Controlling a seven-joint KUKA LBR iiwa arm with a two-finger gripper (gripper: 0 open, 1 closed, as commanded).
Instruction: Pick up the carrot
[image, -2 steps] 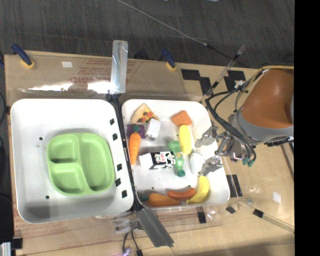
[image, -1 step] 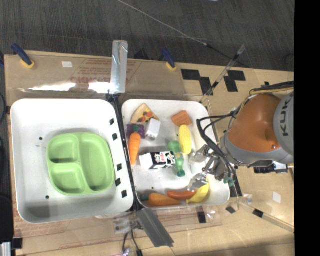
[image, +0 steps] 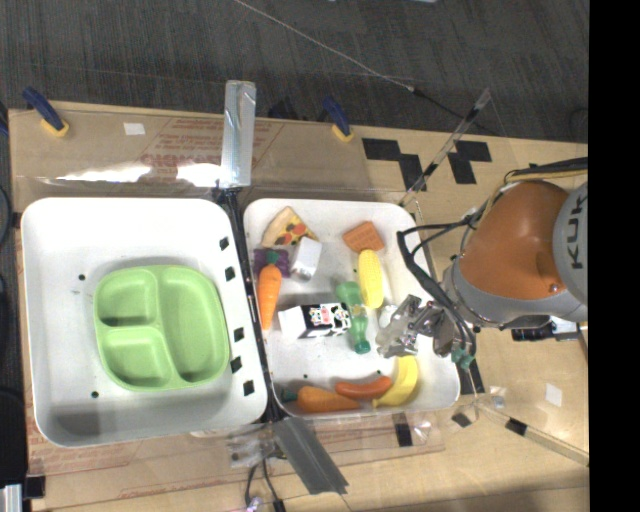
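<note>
The arm (image: 520, 255) reaches in from the right, and its gripper (image: 408, 330) hangs low over the right side of the right bin (image: 330, 212), just above the banana (image: 403, 383). I cannot tell how the jaws stand; the metal parts there are small and mixed with cables, and I see nothing between them.

The carrot (image: 269, 293) lies on the other side of this bin, close to the left wall, with its green top towards the far end and its orange point towards the near end. It lies just beside the purple piece (image: 277, 263) at its top and near the small milk carton (image: 318, 320) on its right. A second long orange thing (image: 320, 399) lies at the near wall, beside a red pepper (image: 365, 386); it may be another carrot, I am not sure.

In my judgement the task is in the approach step, and the pick is not yet done, because the carrot rests alone on the bin floor, well apart from the gripper. The next move calls for a travel across the bin to the left, over the green vegetable (image: 352, 318) and the carton, then a descent with the jaws set across the narrow body of the carrot. The bin wall is very near, so there is little room for the finger on that side.

The left bin (image: 50, 260) holds a green divided plate (image: 160, 325).
</note>
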